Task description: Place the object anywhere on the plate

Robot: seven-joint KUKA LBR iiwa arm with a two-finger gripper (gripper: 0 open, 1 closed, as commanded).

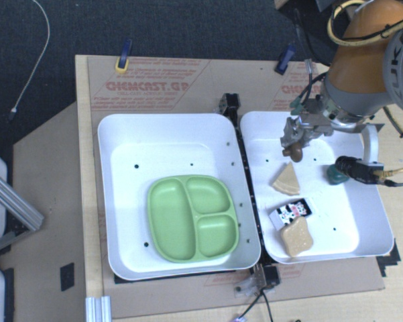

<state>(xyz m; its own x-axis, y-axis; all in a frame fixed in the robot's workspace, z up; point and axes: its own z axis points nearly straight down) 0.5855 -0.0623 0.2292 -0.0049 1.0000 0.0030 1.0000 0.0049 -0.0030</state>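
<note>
— Just below the end effector (295,149), what lies there?
— A tan wedge (286,179), flat and roughly triangular, with a matte, bread-like face, resting on the floor of the right bin (362,243), a little apart from the tip.
— And past it?
— Further below, a small black card (292,212) with white and red print, touching a second tan slab (296,237), thicker and rounded. To the end effector's right sits a teal rounded object (336,174).
— The plate?
— Well to the lower left, in the left bin (121,139): a smooth pale green plate (192,217), rounded-square, split into three compartments.
— The fingers?
— Cannot tell whether spread or pressed together; the tip looks dark and brownish.
</note>
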